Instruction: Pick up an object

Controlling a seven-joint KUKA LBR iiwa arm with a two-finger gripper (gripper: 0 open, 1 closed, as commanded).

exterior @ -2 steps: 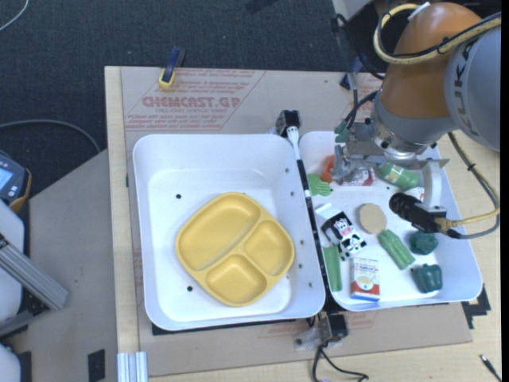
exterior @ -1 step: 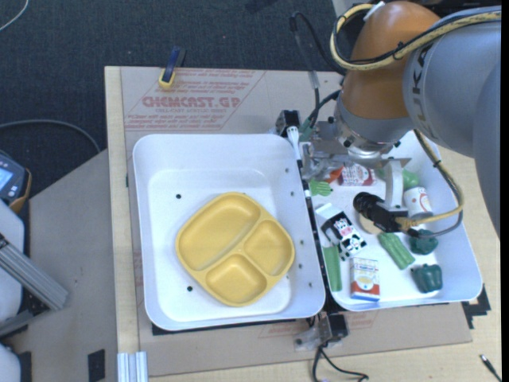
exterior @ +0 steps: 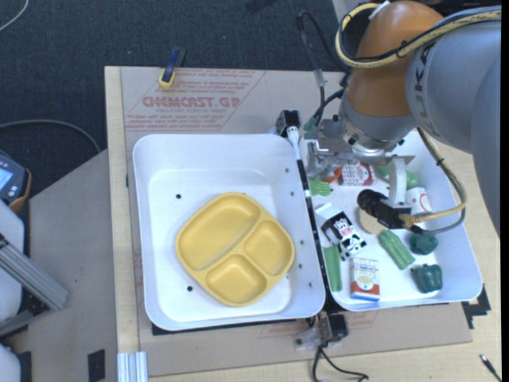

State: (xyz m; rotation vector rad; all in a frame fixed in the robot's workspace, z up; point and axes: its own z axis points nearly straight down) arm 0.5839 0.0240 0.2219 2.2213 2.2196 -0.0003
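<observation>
The orange-banded wrist (exterior: 390, 54) is being lowered over the right bin (exterior: 461, 253) to reach toys; the claw's (exterior: 350, 161) state cannot be told

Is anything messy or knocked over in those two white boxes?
Nothing looks spilled or broken. The yellow plate lies flat in the left bin, turned a bit slantwise. The right bin holds a jumble of small toys, like the cow and the little carton, lying every which way.
</observation>
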